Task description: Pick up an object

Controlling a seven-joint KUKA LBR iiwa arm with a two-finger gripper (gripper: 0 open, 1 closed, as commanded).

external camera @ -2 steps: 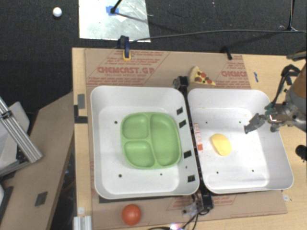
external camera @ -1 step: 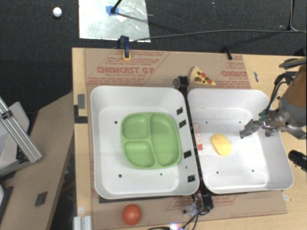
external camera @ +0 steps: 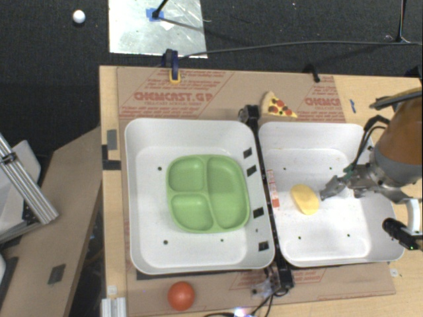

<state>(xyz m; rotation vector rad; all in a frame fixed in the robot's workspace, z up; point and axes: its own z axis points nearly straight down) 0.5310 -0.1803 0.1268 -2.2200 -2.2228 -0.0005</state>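
My bench (external camera: 198, 88) carries two white bins (external camera: 149, 243) mid-frame; a pizza slice (external camera: 279, 105) lies upper centre; a tomato (external camera: 181, 295) lies at the bottom.

Grey KUKA arm (external camera: 396, 170) with that fat orange band (external camera: 404, 134) above the wrist, rounded and kinda glossy. Black cable (external camera: 362, 147) looping along the wrist side. Wrist end goes to darker grey metal bits, a bit blurry, ending in a slim dark gripper (external camera: 328, 190). Another black piece (external camera: 400, 233) sticking out lower down.
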